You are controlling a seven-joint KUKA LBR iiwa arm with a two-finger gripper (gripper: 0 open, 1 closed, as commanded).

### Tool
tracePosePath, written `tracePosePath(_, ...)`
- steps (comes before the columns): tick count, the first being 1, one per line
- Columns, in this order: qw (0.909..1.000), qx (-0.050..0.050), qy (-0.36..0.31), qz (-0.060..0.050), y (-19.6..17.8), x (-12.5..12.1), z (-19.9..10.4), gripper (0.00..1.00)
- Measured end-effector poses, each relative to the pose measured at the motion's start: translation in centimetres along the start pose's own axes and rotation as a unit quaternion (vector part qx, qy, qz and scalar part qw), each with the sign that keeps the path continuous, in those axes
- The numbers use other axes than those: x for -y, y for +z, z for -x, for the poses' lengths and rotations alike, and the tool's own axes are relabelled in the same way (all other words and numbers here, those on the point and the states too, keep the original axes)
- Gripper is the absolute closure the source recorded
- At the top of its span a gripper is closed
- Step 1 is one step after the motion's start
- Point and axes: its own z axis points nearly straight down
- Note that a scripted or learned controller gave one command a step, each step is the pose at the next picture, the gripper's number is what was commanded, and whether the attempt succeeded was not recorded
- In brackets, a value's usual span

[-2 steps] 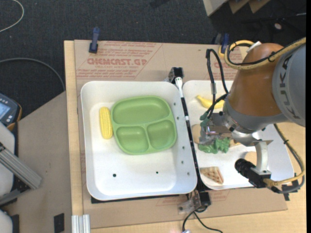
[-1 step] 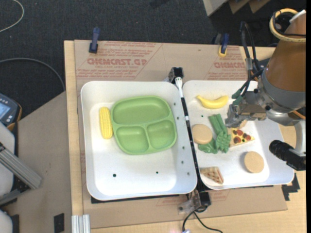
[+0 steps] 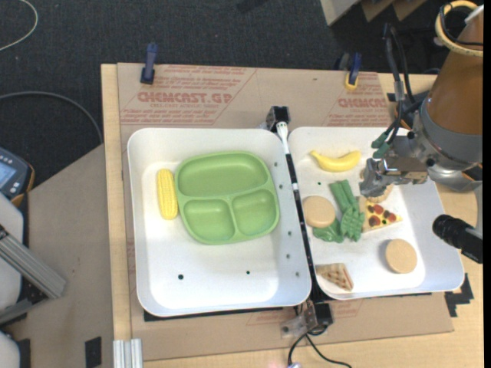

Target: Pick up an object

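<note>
Bench (image 3: 192,90): brown board top printed with red lettering, 2 clamps along its upper edge, 1 blue (image 3: 149,62) and 1 yellow-blue (image 3: 353,70).

2 shallow white bins, glossy moulded plastic with rounded corners, sit side by side and touch along the middle of the frame.

Left bin (image 3: 146,259):
- 1 green plate (image 3: 227,196), smooth plastic, rounded rectangle, 3 compartments (1 long at top, 2 smaller below).
- 1 corn cob (image 3: 166,192), yellow, ribbed, lying upright in the frame just beside the plate's left edge.

Right bin (image 3: 430,278), toy food, 6 items:
- 1 banana (image 3: 336,160), yellow, curved, upper part of the bin.
- 1 green leafy vegetable (image 3: 345,213), long stalks with a frilled end, at centre.
- 1 tan round bun-like piece (image 3: 319,211), touching the vegetable's left side.
- 1 pizza slice (image 3: 380,216), triangular with red dots, right of the vegetable.
- 1 tan round disc (image 3: 400,256), flat, lower right.
- 1 brown wedge (image 3: 335,276), triangular, speckled, at the bin's lower edge.

Arm enters from the right of the frame, grey with an orange band. End effector (image 3: 374,184): metallic, low over the right bin, between the banana and the pizza slice, just above the slice's upper edge. Whether it is apart or together I cannot tell; no item is seen clamped in it.
</note>
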Motion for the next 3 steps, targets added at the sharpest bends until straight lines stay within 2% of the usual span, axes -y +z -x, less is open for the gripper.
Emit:
tracePosePath(1, 1.0, 0.0, 0.001, 0.001, -3.6, 0.0, 1.6, 1.0)
tracePosePath(2, 1.0, -0.001, 0.001, -0.005, 4.7, -2.5, 2.9, 1.0)
tracePosePath(3, 1.0, 0.0, -0.003, 0.0, 2.6, -3.0, -4.9, 1.0)
